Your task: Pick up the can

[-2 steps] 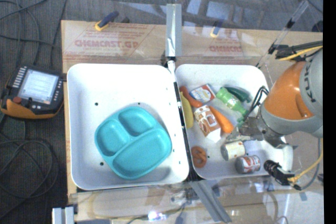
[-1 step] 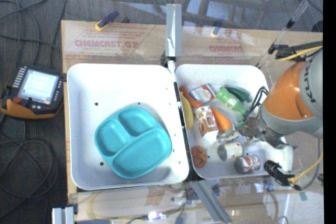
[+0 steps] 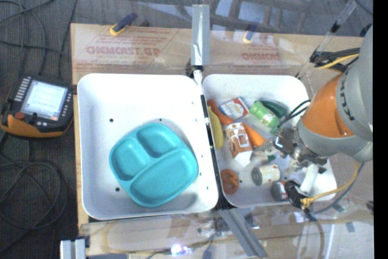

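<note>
The can is a small silver-white cylinder lying on its side in the front part of the right bin. A darker small cylinder lies just in front of it to the right. My gripper hangs low over the bin's right side, below the orange band. It is just behind and to the right of the can. I see nothing held in it. The wrist's dark hardware hides how its jaws stand.
Around the can lie a white-and-orange carton, an orange carrot, a green bottle, a red-white packet, a yellow banana and a brown disc. A teal divided plate sits in the left bin.
</note>
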`<state>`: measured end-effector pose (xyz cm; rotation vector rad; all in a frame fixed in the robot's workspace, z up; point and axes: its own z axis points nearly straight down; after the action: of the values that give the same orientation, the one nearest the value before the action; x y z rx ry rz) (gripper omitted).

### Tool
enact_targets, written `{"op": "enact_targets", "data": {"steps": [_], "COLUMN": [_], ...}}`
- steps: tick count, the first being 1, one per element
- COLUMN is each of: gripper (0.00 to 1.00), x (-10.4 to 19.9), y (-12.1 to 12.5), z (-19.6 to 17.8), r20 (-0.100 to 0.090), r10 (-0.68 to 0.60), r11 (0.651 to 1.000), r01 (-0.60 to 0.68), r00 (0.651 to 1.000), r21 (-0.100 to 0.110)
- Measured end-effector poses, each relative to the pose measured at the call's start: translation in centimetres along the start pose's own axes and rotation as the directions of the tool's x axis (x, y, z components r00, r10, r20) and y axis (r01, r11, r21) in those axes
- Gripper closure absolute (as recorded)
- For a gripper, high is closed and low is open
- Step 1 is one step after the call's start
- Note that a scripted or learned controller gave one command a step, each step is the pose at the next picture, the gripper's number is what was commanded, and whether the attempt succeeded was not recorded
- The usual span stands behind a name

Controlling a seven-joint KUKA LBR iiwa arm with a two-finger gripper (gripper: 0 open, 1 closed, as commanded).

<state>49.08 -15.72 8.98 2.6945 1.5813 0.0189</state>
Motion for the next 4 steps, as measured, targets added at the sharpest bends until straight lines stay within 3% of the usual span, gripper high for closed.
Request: {"op": "enact_targets", "data": {"steps": [1, 2, 3, 4], "gripper": [0.00, 0.00, 0.00, 0.00], "x": [-3.6, 3.1, -1.7, -0.2], "y": [2.1, 0.1, 0.5, 4.0], "z": [0.2, -11.3, 0.2, -20.1], "r20": [-0.008, 0.020, 0.005, 0.020], "r10": [0.263, 0.508, 0.441, 0.465], "r11": [0.965, 0.861, 0.897, 0.885], "r01": [-0.263, -0.508, -0.441, -0.465], "r00": [0.965, 0.861, 0.897, 0.885], "r21": [0.019, 0.018, 0.017, 0.019]}}
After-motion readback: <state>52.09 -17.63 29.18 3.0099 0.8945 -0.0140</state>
